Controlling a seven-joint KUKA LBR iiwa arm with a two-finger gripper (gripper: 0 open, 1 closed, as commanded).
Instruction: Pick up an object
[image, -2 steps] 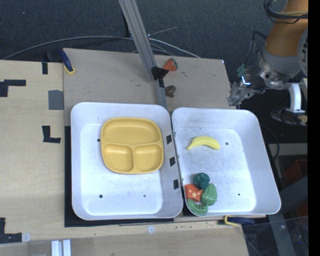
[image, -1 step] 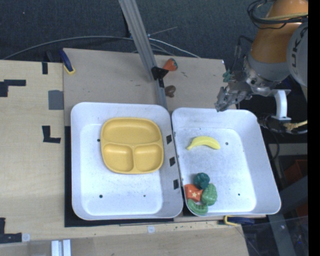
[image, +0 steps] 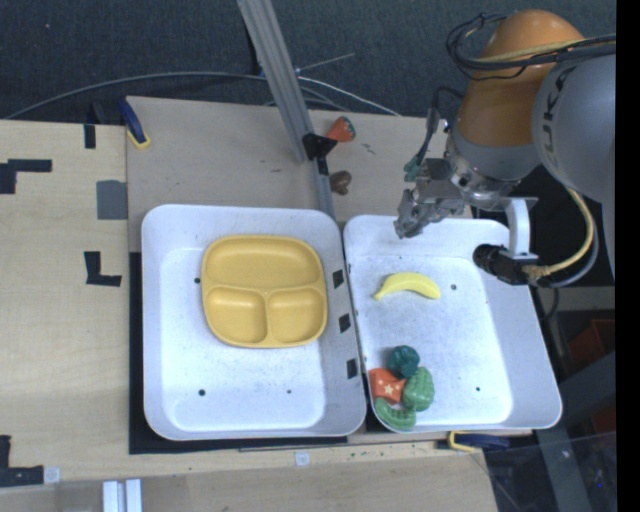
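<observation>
A yellow banana (image: 407, 287) lies in the upper middle of the right bin (image: 500, 330). At that bin's front left corner sits a cluster of toy vegetables: a dark green piece (image: 404, 360), a light green piece (image: 417, 391) and an orange-red piece (image: 385, 384). My gripper (image: 410, 222) hangs over the right bin's far left edge, above and behind the banana, well apart from it. Nothing shows between its fingertips.
A yellow divided plate (image: 265, 290) rests in the left bin (image: 180, 390). A slanted metal post (image: 285, 85) rises behind the bins, with a small orange object (image: 342, 128) and a brown one (image: 341, 182) near its base. Black cables trail off the arm at the right.
</observation>
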